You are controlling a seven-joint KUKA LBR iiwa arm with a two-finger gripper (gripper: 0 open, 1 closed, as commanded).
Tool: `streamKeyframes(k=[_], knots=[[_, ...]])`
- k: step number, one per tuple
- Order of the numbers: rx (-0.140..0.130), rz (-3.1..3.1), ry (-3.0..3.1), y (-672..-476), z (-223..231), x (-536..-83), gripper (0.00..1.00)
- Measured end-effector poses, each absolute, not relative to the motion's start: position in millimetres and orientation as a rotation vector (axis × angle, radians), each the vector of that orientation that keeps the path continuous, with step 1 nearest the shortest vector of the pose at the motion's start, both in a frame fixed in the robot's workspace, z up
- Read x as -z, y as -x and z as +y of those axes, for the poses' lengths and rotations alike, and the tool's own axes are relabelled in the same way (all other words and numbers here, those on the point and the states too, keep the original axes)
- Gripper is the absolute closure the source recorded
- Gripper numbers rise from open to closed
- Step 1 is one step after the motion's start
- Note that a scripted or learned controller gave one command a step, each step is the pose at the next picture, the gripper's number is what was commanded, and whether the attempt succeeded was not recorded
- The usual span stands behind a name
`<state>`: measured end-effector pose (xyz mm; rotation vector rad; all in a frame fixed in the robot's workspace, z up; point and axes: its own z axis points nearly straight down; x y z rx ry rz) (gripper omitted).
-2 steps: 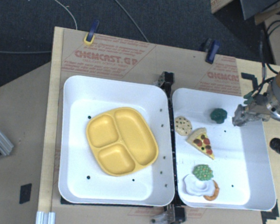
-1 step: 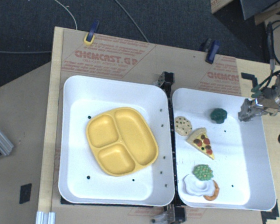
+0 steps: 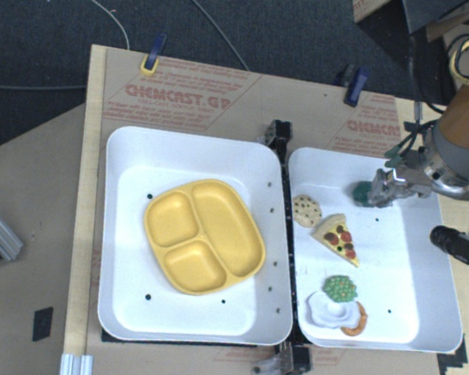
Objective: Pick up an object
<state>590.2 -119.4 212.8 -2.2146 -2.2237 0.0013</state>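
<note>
The gripper hung low at the right bin's far edge, touching a dark green object; whether its jaws gripped it, I couldn't tell. Open floor lay right of the pizza slice.

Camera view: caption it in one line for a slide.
Arm's gripper low over a dark green object in the right bin; yellow divided tray in the left bin.
</note>
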Motion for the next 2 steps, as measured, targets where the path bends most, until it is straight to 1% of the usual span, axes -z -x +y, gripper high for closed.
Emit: streamKeyframes(k=[1, 2], knots=[[-0.002, -2.223, 2.215, -565.9, -73, -213, 1.00], [-0.003, -2.221, 2.218, -558.2, -24, -207, 1.00]])
